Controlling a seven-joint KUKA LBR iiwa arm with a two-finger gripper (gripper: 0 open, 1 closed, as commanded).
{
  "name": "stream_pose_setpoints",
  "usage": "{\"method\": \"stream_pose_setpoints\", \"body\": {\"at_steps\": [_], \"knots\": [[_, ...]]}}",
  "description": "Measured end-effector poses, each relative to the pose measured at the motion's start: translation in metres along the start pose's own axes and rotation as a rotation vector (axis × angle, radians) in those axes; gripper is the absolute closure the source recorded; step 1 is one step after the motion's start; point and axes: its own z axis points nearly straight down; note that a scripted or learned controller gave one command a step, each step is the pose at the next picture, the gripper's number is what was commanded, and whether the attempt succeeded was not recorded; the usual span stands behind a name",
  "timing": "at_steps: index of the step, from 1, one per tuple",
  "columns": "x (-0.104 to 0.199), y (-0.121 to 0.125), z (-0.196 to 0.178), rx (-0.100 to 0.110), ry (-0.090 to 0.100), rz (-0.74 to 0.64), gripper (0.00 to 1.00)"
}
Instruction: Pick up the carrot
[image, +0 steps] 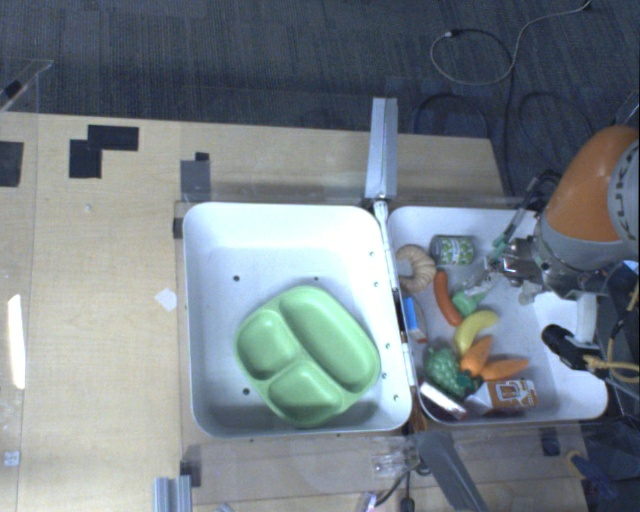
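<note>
Where carrot lies, banana touching, broccoli beside, claw state unclear.

Robot lab: bench, 2 bins, cables

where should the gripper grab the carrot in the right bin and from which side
Probably grip the carrot across its middle, coming straight down from above. It lies flat and roughly crosswise in the view, so fingers should close across its narrow width. The banana and a box crowd it, leaving little room.
</note>
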Motion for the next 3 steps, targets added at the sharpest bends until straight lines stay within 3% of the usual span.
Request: {"method": "stream_pose_setpoints", "body": {"at_steps": [1, 2, 3], "knots": [[0.009, -0.062, 0.051, -0.010, -0.001, -0.222, 0.00], [0.011, -0.059, 0.039, -0.018, 0.000, -0.225, 1.00], [0.049, -0.074, -0.089, -0.001, 0.000, -0.029, 1.00]]}}
